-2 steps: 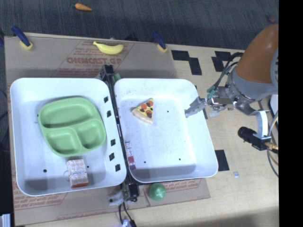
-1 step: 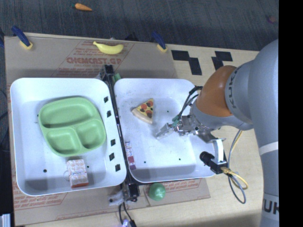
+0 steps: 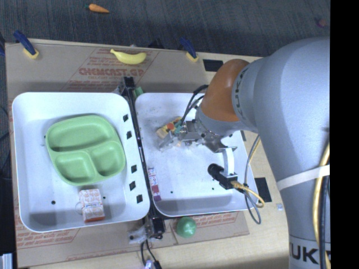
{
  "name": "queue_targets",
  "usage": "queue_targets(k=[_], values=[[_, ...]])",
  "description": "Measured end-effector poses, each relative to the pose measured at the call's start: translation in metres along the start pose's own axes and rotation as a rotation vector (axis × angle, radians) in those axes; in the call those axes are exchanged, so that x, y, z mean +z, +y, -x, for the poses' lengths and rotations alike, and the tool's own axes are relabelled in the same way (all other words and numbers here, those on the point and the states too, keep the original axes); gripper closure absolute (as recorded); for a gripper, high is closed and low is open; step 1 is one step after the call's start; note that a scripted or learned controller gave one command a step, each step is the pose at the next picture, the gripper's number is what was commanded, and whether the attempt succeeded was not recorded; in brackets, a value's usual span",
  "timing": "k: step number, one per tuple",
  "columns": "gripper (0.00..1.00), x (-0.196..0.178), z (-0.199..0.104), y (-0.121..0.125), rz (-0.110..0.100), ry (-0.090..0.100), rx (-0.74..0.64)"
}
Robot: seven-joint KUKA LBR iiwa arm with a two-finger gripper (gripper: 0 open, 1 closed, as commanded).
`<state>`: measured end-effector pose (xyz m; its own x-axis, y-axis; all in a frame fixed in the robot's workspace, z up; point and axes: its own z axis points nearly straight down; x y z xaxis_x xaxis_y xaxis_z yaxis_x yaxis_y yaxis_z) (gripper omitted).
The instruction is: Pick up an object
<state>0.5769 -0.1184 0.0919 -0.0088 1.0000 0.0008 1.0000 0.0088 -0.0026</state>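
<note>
The gripper (image 3: 178,134) blurs into small objects (image 3: 168,129) too jumbled to identify; arm (image 3: 291,122) cut off at right.

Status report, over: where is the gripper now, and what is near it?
Gripper low in right bin. Small colourful object at its tip, grasp not confirmed. Green divided tray and small carton in left bin.

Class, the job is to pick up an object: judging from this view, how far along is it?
Done: the arm has reached into the right bin, its tool down at a small multicoloured object near the bin's upper left. In hand: nothing visibly gripped; the object seems to lie on the bin floor. Left: grip and lift. The green tray and small carton sit in the left bin.
</note>
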Motion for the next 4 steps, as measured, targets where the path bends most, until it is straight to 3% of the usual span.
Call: queue_targets(k=[1,2,3,4], values=[[1.0,-0.01,0.001,0.0,-0.002,0.0,-0.002],[1.0,-0.11,0.014,0.018,0.003,-0.001,0.003],[0.0,-0.109,0.014,0.017,0.001,0.0,0.003],[0.0,-0.156,-0.001,-0.061,0.001,0.0,0.006]])
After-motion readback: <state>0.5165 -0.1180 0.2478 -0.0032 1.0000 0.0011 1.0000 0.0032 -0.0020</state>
